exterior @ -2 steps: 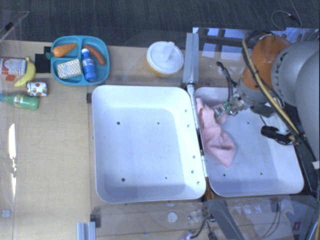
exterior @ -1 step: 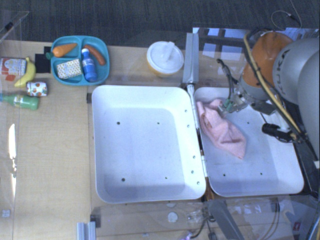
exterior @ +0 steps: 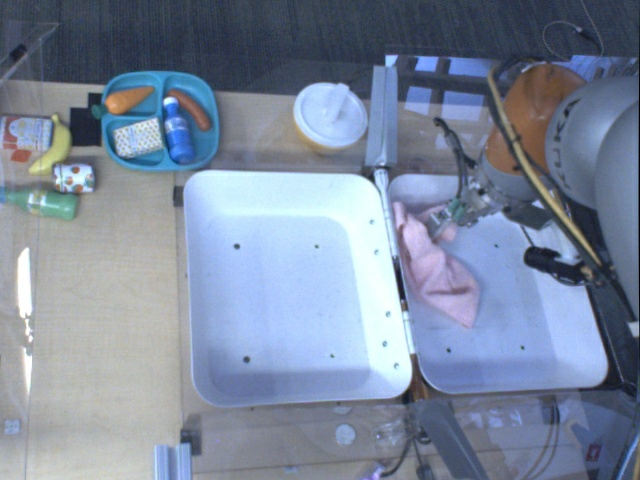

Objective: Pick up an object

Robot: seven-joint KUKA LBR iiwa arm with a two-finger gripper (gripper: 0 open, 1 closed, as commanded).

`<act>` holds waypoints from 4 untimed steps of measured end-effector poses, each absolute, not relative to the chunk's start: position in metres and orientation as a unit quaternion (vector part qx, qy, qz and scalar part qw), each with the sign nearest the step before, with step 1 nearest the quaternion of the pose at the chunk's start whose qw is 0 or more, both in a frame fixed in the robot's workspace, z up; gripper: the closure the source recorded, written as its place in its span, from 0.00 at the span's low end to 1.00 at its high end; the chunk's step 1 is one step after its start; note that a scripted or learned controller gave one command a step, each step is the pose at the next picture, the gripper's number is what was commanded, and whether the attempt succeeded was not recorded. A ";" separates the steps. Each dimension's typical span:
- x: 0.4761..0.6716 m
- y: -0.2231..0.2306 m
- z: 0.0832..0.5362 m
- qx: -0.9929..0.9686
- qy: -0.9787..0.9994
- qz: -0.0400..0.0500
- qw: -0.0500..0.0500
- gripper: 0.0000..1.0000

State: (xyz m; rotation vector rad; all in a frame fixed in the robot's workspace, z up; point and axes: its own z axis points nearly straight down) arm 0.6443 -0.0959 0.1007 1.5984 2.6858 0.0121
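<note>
The pink cloth (exterior: pixel 437 271) is the one loose thing in either of the two white bins; it lies crumpled in the right bin (exterior: pixel 540 358), against that bin's nine o'clock wall, just beside the seam shared with the left bin (exterior: pixel 290 278). It is pale pink and soft, bunched into folds near its upper end and spreading into a flatter, roughly triangular flap whose tip points toward five o'clock. One grey arm with an orange band comes in from three o'clock, and its gripper (exterior: pixel 447 220) sits at the cloth's upper end, at about twelve o'clock of the fabric and touching or nearly touching it; the fingers are small and dark there and I cannot tell how far apart they stand or whether any fabric is caught between them. Outside the bins, at ten o'clock of the left bin, one blue divided plate (exterior: pixel 205 103) carries toy food, and at the bench's nine o'clock edge lie one toy banana (exterior: pixel 52 148), one small can (exterior: pixel 73 177) and one green bottle (exterior: pixel 40 203). One white lidded cup (exterior: pixel 330 115) stands at twelve o'clock of the left bin.
</note>
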 end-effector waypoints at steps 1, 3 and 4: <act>0.644 -0.096 0.101 0.511 0.859 0.004 0.008 0.00; 0.663 -0.094 0.090 0.565 0.825 0.002 0.005 0.00; 0.670 -0.119 0.089 0.558 0.830 0.003 -0.010 0.00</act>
